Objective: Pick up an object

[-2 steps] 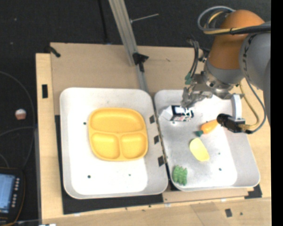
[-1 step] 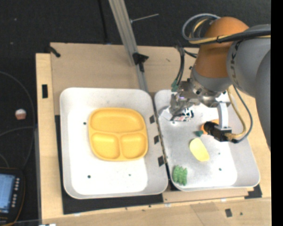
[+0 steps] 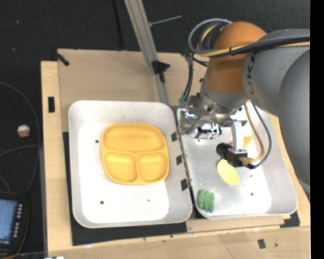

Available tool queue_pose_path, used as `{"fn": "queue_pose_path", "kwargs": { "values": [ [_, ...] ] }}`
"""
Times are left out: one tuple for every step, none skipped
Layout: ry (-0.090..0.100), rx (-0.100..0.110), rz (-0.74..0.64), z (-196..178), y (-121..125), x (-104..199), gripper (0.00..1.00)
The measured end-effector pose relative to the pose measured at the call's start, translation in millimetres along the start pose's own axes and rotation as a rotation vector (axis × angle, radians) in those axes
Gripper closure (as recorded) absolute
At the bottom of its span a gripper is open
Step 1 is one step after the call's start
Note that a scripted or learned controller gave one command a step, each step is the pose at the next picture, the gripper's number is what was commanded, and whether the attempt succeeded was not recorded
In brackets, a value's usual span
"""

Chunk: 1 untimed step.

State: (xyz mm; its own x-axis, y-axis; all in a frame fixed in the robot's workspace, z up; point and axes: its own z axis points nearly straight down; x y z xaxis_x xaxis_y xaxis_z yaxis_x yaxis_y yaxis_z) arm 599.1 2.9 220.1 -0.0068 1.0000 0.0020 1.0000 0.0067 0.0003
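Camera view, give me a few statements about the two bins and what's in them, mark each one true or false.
1. The yellow divided tray lies in the left bin. True.
2. The green object sits on the yellow divided tray. False: it lies in the right bin, near its front left corner.
3. A pale yellow object lies in the right bin. True.
4. The arm hangs over the left bin. False: its wrist is over the right bin.
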Motion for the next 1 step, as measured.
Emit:
{"fn": "queue_pose_path", "kwargs": {
  "values": [
    [0.000,0.000,-0.001,-1.6,-15.1,50.7,1.00]
  ]
}}
